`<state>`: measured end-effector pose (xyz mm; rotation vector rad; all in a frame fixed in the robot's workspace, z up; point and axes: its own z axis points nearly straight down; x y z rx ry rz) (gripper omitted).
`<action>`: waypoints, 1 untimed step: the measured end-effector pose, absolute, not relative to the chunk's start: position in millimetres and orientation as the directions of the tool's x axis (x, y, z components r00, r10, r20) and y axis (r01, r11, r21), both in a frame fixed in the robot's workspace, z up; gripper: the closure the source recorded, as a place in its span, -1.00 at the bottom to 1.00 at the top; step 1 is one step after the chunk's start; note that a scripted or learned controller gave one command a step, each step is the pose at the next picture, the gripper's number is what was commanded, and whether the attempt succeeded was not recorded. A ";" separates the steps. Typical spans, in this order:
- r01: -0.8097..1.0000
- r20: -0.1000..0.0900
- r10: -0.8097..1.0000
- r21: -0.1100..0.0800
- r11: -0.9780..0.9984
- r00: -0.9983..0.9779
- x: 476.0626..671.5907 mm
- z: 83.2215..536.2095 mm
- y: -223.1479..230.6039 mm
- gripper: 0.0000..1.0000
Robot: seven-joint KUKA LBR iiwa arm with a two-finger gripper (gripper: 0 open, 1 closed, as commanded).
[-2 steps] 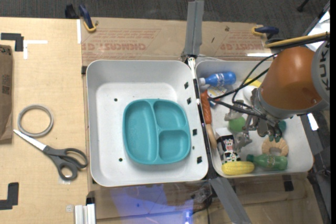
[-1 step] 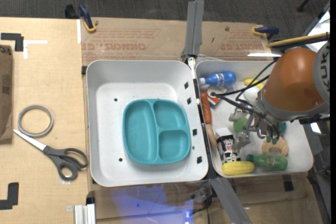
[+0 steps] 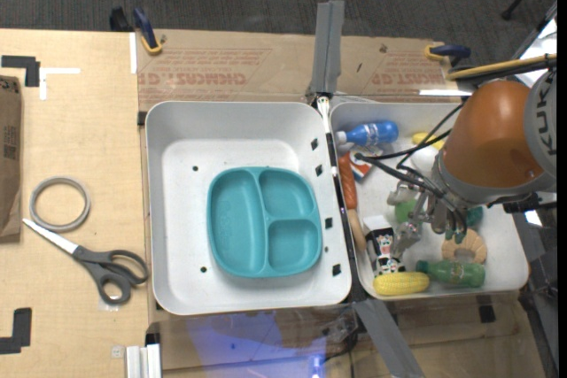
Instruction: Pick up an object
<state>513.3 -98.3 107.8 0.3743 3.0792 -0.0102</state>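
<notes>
Over right bin [image 3: 509,279], gripper [image 3: 423,226] lowered.

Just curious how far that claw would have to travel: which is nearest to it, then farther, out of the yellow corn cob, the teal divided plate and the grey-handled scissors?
1. Yellow corn cob, just below the claw.
2. Teal divided plate, neighbouring bin.
3. Grey-handled scissors, far left on the bench.
</notes>
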 end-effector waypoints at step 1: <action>0.391 -0.041 0.391 0.006 0.921 -0.920 506.2 107.5 -102.5 -1.00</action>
